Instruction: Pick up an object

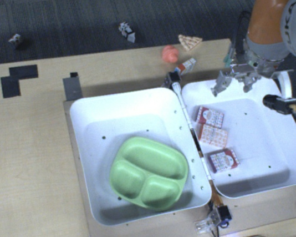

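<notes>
The end effector (pixel 234 82) hovers over the far edge of the right-hand shallow white bin (pixel 281 174), its two fingers spread apart with nothing between them. Inside that bin, along its left wall, lie three red-and-white printed packets (pixel 212 130). Left of that bin, the other white bin (pixel 94 152) holds a green plastic divided tray (pixel 148 171).

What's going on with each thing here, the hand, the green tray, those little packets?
hand: fingers spread open, holding nothing, at the far edge of the right bin.
green divided tray: right way up, lying tilted in the left bin.
three red-and-white packets: lying flat in a row at the right bin's left side, untouched.
pink ball: resting on the bench beyond the bins.
</notes>
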Controlling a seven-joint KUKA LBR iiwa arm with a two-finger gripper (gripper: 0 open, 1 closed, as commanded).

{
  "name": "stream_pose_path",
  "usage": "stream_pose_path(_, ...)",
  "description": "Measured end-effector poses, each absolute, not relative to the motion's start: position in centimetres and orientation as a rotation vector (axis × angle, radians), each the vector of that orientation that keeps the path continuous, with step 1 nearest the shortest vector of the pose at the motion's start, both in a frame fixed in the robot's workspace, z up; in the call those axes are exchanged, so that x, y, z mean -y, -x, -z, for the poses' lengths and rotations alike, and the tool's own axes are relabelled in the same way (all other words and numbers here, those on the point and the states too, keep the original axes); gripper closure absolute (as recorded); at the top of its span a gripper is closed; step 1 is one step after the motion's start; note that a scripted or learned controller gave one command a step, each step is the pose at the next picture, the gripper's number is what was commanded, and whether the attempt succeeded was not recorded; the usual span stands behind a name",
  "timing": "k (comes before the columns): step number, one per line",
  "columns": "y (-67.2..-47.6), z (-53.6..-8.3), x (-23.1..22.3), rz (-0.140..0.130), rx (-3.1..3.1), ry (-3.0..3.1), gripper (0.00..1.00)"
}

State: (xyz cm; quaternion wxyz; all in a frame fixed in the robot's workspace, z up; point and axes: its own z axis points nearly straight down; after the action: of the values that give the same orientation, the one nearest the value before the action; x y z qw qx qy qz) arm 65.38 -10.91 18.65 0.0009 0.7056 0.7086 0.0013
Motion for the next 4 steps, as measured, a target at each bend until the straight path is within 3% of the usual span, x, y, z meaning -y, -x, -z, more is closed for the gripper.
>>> stream_pose_path(1, -60.1, -9.5, 10.6, -0.013, -2.215, -2.211, 0.0)
stream_pose_path(2, -56.4, -8.7, 8.5, -0.008, -2.217, -2.216, 0.0)
stream_pose_path(3, -56.7, -9.9, 8.4, -0.016, -2.215, -2.211, 1.0)
stream_pose_path(4, -56.6, -9.9, 8.4, -0.015, -2.216, -2.211, 0.0)
